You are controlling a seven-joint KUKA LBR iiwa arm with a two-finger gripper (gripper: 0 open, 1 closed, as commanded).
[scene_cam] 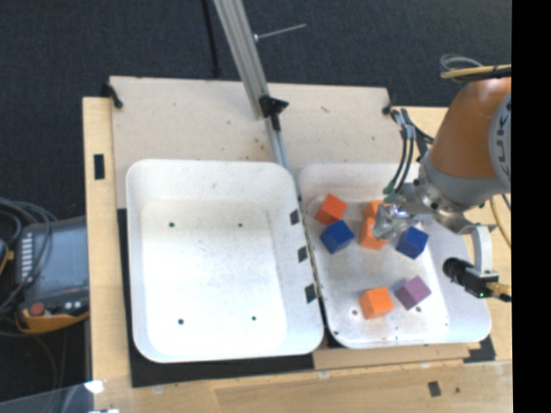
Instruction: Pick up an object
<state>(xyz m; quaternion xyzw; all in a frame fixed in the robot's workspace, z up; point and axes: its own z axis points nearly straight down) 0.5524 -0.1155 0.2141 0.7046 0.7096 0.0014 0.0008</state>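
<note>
the pincer (385,224) is low in the right bin (465,321), touching an orange block (372,236); its grip i cannot tell.

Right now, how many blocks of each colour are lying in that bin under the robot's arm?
Orange blocks: 3
Blue blocks: 2
Purple blocks: 1
Total: 6, all in the right bin; the gripper partly hides one orange block.

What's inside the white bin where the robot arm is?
The right bin holds two blue cubes, a purple cube, and orange cubes. Another orange block sits partly covered by the gripper, hiding whatever lies beneath.
</note>
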